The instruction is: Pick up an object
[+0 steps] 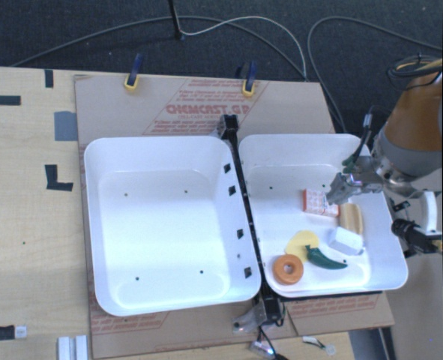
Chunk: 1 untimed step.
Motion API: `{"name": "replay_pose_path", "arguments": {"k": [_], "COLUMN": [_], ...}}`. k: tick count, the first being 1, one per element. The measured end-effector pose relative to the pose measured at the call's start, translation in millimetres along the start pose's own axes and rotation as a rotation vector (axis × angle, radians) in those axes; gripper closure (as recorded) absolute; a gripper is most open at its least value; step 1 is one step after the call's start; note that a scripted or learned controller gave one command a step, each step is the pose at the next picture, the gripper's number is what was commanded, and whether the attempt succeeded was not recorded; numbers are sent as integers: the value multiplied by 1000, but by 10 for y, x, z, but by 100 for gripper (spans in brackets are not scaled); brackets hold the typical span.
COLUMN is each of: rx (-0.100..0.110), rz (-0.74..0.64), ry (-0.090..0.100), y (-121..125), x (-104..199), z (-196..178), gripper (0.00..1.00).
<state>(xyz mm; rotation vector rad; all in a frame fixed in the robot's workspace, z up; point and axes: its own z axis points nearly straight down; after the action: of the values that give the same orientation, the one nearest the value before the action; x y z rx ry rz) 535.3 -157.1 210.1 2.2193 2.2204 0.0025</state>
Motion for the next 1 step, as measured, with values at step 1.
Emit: {"name": "replay_pose_path", "arguments": {"k": [1], "rx": [3], "rz": [-4], "ry": [1], "y": [23], "x": [521], "z": [69], "gripper": [100]}}
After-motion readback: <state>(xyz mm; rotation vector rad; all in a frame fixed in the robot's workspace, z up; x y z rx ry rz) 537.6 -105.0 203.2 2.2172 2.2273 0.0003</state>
